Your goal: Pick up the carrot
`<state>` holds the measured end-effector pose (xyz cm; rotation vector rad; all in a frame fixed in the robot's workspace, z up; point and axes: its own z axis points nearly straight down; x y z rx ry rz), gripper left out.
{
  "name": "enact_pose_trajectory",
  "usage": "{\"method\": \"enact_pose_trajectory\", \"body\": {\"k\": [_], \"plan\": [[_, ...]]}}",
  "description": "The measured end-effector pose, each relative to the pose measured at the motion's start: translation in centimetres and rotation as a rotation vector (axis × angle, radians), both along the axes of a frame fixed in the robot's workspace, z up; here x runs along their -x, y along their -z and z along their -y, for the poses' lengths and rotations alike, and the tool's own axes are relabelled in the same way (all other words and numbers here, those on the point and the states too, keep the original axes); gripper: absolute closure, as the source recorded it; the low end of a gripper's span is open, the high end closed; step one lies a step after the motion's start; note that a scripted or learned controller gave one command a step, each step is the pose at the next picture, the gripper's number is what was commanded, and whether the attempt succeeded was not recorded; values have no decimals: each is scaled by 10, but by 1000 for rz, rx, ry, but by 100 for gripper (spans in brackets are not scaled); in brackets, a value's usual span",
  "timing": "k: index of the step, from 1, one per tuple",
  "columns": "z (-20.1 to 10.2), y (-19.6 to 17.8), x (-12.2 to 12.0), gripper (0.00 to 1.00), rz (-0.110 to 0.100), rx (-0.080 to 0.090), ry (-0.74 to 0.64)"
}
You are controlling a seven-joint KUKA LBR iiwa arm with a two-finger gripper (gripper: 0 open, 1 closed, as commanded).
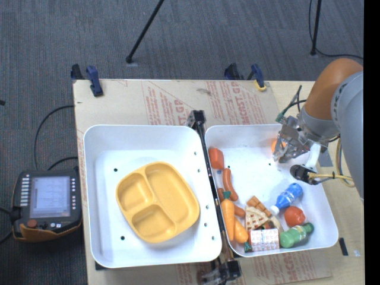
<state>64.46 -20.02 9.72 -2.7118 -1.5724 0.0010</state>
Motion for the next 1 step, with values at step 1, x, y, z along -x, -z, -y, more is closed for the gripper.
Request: {"method": "enact_pose_trajectory", "body": {"k": [1], "plan": [[-7, 11, 3, 100, -8, -3, -539]]}}
